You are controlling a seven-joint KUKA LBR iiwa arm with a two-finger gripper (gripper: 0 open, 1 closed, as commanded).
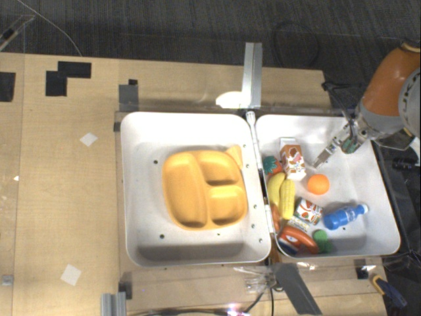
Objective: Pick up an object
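The gripper [323, 155] was seen low in the right bin [368, 222], with nothing held. Whether it was apart or together could not be told. The orange ball [318, 184] was found just below its tip, a little toward the bin's front. A milk carton [291, 160] was seen just left of the tip, standing longways toward the front.

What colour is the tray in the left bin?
Yellow-orange, plain, no pattern. The tray shows best in the camera view, lying in the left bin.
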